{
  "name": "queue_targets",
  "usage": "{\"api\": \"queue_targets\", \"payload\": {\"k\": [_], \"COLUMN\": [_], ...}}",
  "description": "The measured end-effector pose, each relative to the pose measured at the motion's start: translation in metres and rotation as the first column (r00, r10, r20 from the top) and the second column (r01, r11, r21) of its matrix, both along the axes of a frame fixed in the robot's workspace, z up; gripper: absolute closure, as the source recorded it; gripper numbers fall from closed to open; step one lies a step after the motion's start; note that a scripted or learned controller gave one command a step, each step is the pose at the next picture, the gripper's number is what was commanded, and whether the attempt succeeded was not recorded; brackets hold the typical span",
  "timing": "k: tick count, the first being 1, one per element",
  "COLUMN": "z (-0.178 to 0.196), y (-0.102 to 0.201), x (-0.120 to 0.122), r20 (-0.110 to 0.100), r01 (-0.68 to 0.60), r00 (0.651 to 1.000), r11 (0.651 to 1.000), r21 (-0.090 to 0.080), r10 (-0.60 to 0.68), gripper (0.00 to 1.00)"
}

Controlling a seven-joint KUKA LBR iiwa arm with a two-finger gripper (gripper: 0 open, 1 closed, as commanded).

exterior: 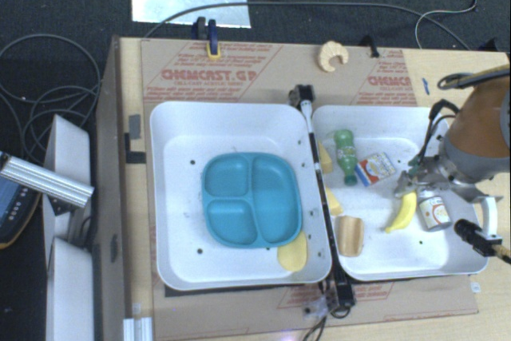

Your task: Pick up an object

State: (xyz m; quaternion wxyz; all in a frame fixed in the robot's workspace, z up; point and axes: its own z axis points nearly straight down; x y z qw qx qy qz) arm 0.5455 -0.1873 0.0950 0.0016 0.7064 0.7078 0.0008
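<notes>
I see the arm (479,132) bent down from the right, its gripper (415,181) low in the right bin (399,263). The banana (402,212) lies just under it, the small can (434,213) beside. Whether it grips anything, I cannot tell.

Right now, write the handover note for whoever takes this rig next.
Hand: low in the right bin, over the upper end of the banana. Whether it grips anything cannot be told.
Right bin also holds a green bottle, a small carton, a can and a tan cup.
Left bin: blue divided plate, yellow piece at its corner.
Done: nothing visibly lifted.
Left: grasp one object and raise it.
</notes>
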Motion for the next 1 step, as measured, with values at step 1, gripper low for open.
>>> {"api": "queue_targets", "payload": {"k": [1], "z": [0.1238], "y": [0.1003], "x": [-0.0008], "r20": [0.004], "r01": [-0.004], "r00": [1.0], "r11": [1.0], "r21": [0.002], "r10": [0.004], "gripper": [1.0]}}
